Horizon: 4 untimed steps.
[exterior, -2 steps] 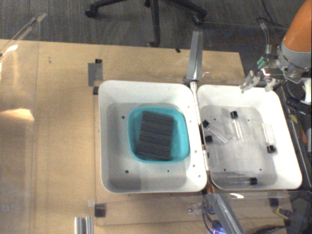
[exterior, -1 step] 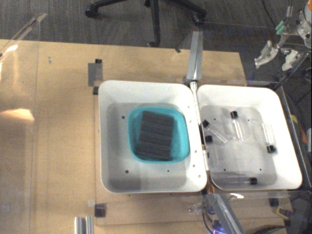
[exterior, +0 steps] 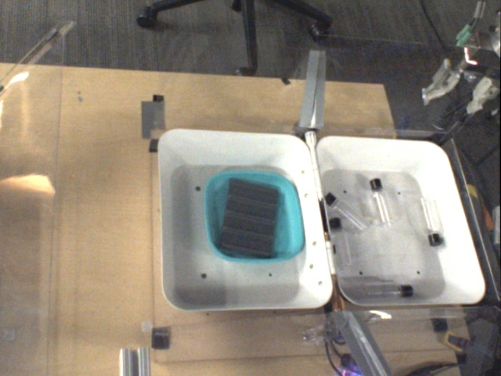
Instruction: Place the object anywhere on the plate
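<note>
Two shallow white bins sit side by side on a tan wooden bench. The left bin holds one teal plate with rounded corners, set near the bin's middle. One dark grey ridged block (the object to be placed) lies flat on that plate, wholly inside its rim and turned slightly askew. The right bin holds a scatter of small clear tubes with black caps; about five caps can be counted, spread well apart. Pale hardware with cables sits beyond the right bin's far corner; how far open the claw is, and whether it has hold of anything, cannot be told. A black chair base stands on the floor beyond the bench.
</note>
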Motion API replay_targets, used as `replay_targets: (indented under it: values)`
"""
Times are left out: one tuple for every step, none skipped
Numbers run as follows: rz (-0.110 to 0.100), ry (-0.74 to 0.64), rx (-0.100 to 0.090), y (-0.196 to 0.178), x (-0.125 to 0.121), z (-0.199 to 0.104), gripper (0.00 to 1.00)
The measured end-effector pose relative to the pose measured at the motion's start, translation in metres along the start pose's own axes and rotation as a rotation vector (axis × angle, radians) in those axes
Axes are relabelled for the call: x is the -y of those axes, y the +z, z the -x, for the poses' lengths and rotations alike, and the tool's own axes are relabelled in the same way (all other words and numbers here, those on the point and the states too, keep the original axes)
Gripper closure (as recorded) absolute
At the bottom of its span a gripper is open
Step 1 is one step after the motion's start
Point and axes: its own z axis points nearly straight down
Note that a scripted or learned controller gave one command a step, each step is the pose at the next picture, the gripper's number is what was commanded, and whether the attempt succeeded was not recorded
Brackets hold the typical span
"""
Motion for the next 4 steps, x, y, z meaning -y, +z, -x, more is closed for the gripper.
replay_targets:
  values:
    - [0.001,0.119,0.001,-0.049,-0.002,0.009,0.00]
    - [0.002,0.264,0.001,-0.086,-0.001,0.001,0.00]
    - [0.001,0.412,0.000,-0.086,-0.002,0.006,0.00]
    - [-0.001,0.535,-0.001,-0.086,-0.001,0.006,0.00]
